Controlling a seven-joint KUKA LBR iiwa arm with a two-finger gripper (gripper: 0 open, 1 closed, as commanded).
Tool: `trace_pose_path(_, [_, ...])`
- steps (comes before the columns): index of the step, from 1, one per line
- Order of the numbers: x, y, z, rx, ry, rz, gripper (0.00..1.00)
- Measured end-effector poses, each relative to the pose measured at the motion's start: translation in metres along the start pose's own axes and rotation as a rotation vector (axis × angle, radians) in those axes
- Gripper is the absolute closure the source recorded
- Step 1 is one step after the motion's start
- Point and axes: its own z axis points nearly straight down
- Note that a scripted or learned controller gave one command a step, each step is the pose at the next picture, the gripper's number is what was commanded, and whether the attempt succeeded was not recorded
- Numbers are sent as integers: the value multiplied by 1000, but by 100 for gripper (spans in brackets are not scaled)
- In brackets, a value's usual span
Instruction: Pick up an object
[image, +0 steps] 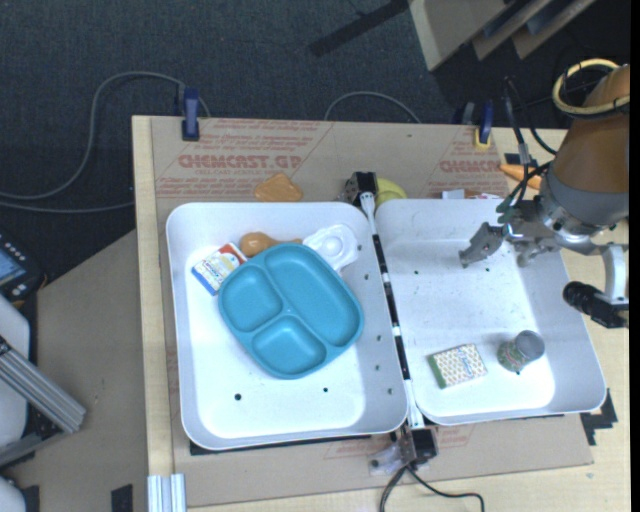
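Observation:
My gripper hangs over the upper right part of the right bin, below the orange band of the arm. Its two fingers are spread apart and open, with nothing between them. Toward the bin's front lie a small patterned box and a grey-green round object, both well below the gripper and apart from it.
The left bin holds a blue divided plate, a small colourful packet, an orange item and a white piece. Behind the bins lie an orange object and a yellow object.

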Motion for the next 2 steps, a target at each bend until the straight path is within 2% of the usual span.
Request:
trace_pose_path(1, [-39, -26, -13, 1, 0, 2, 0])
trace_pose_path(2, [-54, -85, 41, 4, 2, 3, 0])
